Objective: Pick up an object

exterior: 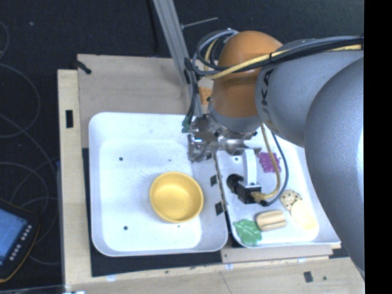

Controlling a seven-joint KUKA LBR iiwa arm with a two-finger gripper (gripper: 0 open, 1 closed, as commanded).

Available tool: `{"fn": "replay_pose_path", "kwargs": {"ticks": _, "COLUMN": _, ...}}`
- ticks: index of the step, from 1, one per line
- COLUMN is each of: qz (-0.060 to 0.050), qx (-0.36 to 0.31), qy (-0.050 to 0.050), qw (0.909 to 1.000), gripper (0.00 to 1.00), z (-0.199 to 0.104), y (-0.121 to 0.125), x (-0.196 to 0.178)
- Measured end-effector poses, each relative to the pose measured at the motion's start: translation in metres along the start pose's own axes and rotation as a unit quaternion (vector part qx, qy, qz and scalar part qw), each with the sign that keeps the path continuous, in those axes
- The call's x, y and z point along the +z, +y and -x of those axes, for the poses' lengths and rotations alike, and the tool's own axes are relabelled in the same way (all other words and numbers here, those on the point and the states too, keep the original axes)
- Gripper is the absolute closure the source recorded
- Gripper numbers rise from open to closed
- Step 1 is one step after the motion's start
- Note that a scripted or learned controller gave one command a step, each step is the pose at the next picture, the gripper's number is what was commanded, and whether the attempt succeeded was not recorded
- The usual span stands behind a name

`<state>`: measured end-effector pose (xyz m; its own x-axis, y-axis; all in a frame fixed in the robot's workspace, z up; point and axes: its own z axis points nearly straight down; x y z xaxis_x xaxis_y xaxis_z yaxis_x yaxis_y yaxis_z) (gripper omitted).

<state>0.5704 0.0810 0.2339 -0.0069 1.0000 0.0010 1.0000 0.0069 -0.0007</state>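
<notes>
Over the seam between the two shallow white plastic bins hangs the grey KUKA arm [318, 97] with its orange band above the wrist, and part of a dark letter, seemingly a K, shows on the grey casing beside that band; no other writing can be read. Its metal pincer [202, 143] sits low over the upper right corner of the left bin [110, 164], and whether it is released or clenched cannot be told, since nothing shows between its tips. Beneath everything lies a pale wooden bench [122, 78], set on a dark floor crossed by thin cables, with a handheld unit bearing a blue screen [12, 237] far to the lower left of the pincer. Below and a little left of the pincer, well apart from it, a round yellow bowl [176, 196] rests upright in the left bin. Right of the pincer, the right bin [306, 241] holds a purple ridged piece [268, 162] near the arm's cabling. Farther down lie a tan cylinder like a cork [271, 220], a green crumpled leaf-like piece [247, 230] touching it, and a small cream ball with dark spots [290, 197].
</notes>
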Motion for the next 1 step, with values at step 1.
{"fn": "replay_pose_path", "kwargs": {"ticks": 1, "qz": 0.000, "qx": 0.002, "qy": 0.000, "qw": 1.0000, "gripper": 0.00, "z": 0.0020, "y": 0.0003, "x": -0.0004}}
